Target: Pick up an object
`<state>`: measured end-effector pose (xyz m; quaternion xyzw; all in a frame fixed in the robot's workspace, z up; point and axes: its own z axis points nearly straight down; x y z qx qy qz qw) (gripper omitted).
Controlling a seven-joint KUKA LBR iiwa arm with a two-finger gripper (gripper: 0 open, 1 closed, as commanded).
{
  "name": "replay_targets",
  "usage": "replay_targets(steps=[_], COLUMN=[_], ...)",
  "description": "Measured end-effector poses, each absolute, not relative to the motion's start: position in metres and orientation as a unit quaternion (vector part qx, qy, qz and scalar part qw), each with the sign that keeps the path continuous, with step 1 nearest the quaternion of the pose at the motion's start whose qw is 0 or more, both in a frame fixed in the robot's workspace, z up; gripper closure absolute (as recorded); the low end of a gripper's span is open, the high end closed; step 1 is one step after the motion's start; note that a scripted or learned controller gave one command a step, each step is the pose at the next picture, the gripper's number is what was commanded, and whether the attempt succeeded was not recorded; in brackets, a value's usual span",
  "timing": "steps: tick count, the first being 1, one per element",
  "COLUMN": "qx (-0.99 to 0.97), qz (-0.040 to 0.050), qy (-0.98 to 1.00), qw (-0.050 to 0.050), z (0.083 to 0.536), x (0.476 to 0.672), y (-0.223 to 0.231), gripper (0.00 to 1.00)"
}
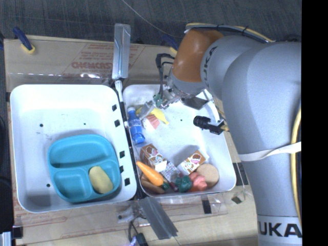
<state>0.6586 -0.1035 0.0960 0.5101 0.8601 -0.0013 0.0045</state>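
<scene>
My gripper (163, 99) hangs at the top of the right bin (225, 152), just above a yellow piece (161, 116) and a blue bottle (136, 128); whether it grips anything I cannot tell. I'd drop straight onto the yellow piece, clear of the near wall. Open floor lies mid-bin; clutter crowds the lower edge.

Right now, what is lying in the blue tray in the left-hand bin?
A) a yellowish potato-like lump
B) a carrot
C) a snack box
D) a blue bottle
A: a yellowish lump sits in the lower right compartment of the blue tray.
</scene>
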Motion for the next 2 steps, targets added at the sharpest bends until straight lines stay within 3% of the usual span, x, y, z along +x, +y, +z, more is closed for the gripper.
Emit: replay_targets(steps=[1,2], qx=[0.508,0.644], qz=[-0.0001,0.0012], qy=[0.861,0.765], qw=[0.004,0.002], z=[0.107,0.198], x=[0.660,0.650], y=[-0.102,-0.092], gripper=[1.00,1.00])
